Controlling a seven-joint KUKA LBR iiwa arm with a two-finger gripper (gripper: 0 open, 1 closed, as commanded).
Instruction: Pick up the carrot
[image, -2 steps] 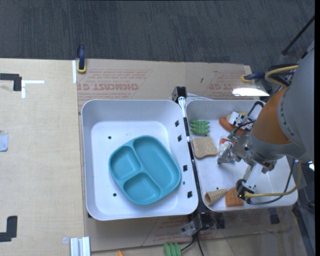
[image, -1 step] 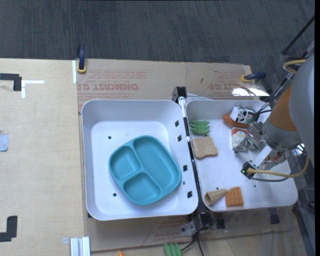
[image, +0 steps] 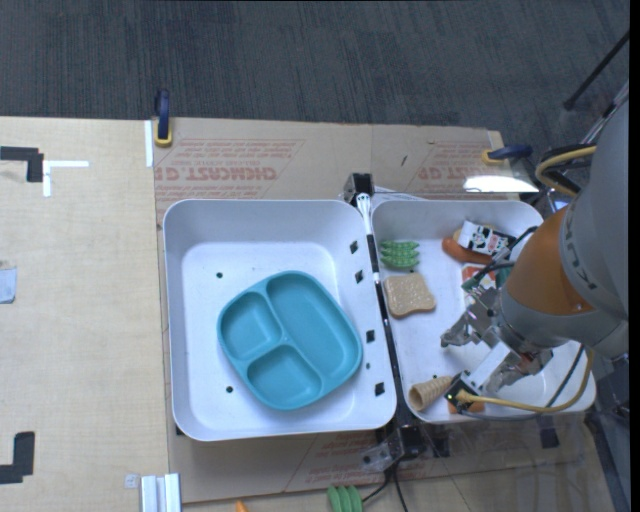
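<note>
An orange-red elongated piece that looks like the carrot (image: 463, 253) lies at the back of the right bin (image: 420, 222). It is partly covered by a small printed carton (image: 485, 240) and by the arm. My gripper (image: 478, 352) hangs low over the front half of the right bin, in front of the carrot and apart from it. It sits just above a waffle cone (image: 432, 390). I see nothing held in it.
A green pod-like toy (image: 400, 253) and a slice of toast (image: 410, 295) lie on the left side of the right bin. The left bin (image: 190, 300) holds a blue divided plate (image: 290, 338). A yellow cable (image: 530, 405) loops along the right bin's front rim.
</note>
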